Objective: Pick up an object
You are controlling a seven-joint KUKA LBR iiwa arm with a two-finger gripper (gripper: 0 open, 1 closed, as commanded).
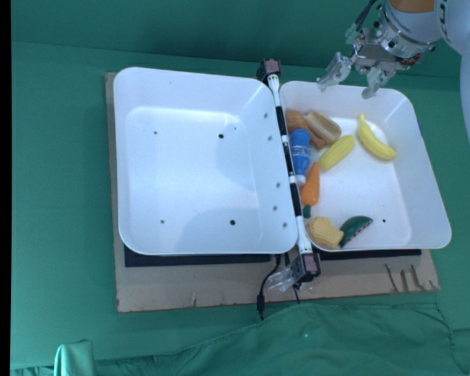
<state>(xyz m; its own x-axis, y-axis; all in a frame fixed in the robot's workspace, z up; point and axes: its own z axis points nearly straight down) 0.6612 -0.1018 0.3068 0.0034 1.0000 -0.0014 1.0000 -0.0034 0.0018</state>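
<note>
Banana (374, 139) and toy foods fill right bin (423, 186); pincer (351, 77) hovers spread, holding nothing.

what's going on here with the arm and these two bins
A grey robot arm with an orange band reaches in from the right, and its gripper hangs open above the far edge of the right bin, holding nothing. That bin holds toy food: a banana, a corn cob, a hot dog bun, a blue bottle, a carrot, and by the near wall another corn piece and a green wedge. Nothing has been picked up yet.
</note>
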